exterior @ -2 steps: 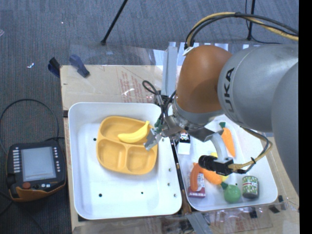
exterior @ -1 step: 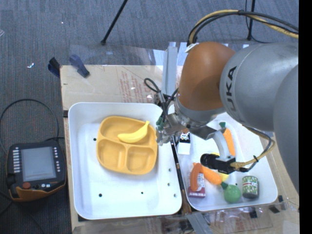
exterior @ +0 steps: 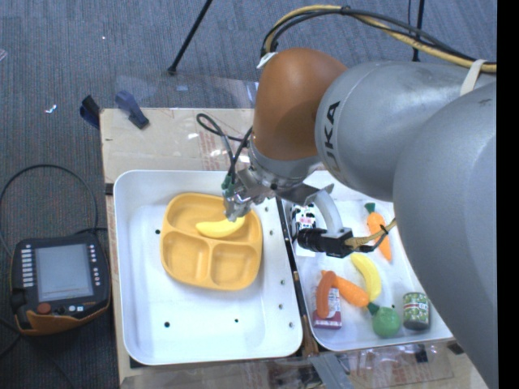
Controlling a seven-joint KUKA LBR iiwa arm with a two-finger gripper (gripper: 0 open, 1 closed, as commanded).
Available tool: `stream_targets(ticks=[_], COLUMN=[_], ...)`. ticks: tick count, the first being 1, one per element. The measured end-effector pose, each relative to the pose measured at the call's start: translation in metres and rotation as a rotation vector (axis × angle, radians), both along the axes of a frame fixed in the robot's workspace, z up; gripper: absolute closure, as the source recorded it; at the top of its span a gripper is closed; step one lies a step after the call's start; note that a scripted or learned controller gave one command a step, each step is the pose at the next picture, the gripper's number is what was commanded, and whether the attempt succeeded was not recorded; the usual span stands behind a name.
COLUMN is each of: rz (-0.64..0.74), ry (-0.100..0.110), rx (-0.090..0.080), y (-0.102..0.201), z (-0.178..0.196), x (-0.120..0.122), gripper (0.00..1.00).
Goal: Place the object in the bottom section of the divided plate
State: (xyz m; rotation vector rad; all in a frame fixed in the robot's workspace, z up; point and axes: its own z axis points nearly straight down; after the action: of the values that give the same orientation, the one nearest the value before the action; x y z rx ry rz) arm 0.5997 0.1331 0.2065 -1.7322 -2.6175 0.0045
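the pincer [exterior: 234, 209] hangs over the upper right part of the yellow divided plate [exterior: 190, 258], which sits in the left bin [exterior: 203, 322]. its tip is right at the right end of a yellow banana [exterior: 217, 228]. whether it is released or clenched i cannot tell: the tip is small and dark from this slant.

the banana lies just below and to the left of the pincer. it is in the plate's large upper compartment, stretched along the ridge that parts it from the two smaller lower compartments. those two lie further below the pincer.

to the pincer's right, past the wall between the bins, the right bin [exterior: 350, 332] holds several things. nearest is a small black-and-white cow-patterned piece [exterior: 306, 215]. further right is a carrot [exterior: 381, 237], and a second banana [exterior: 369, 275] lies below it. lower still are another carrot [exterior: 351, 291] and a red bottle [exterior: 327, 300], close together. a green ball [exterior: 387, 322] and a dark can [exterior: 416, 310] are farthest to the lower right. far to the pincer's left, off the bench, a teach pendant [exterior: 58, 275] lies on the carpet.
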Motion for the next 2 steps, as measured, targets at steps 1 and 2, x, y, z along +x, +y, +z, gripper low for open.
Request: stream_targets(ticks=[1,2], rz=[-0.001,-0.001], ry=[0.0,0.0], rx=[0.0,0.0], y=[-0.0001,-0.0001], z=[0.0001,0.0001], x=[0.0001,0.0001], gripper=[0.0,0.0])
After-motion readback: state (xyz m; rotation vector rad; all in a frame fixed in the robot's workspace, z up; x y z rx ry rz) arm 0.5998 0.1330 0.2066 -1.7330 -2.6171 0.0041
